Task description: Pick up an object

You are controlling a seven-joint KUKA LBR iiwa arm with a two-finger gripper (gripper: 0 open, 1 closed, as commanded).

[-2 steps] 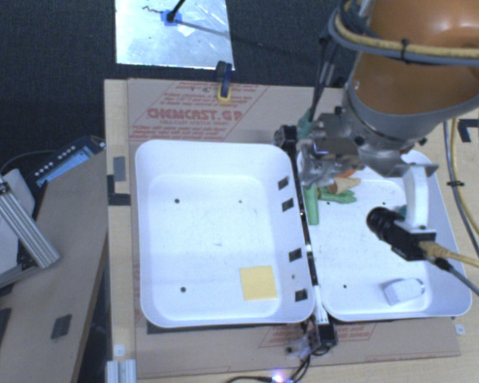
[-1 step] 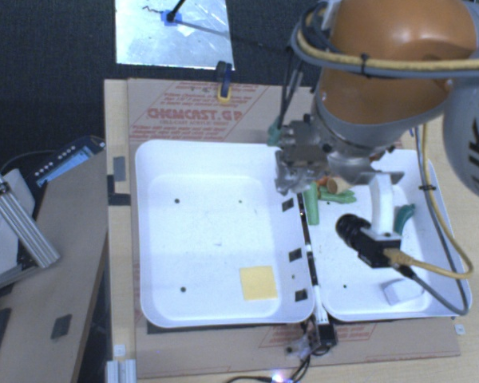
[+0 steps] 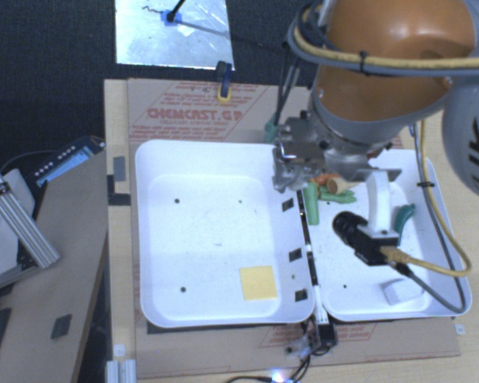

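Pincer low at the right bin's far-left corner

Pincer (image 3: pixel 291 170) state: cannot tell. It hangs over the green stick (image 3: pixel 310 202) and orange piece (image 3: pixel 330 185); so close to the bin wall (image 3: pixel 310 246), it may strike the rim or miss.

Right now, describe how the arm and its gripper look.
The arm is a bulky rounded shell, glossy orange on top and grey at the right, with part of black lettering. Yellow and grey cables loop around it. Below hangs a metallic silver gripper.
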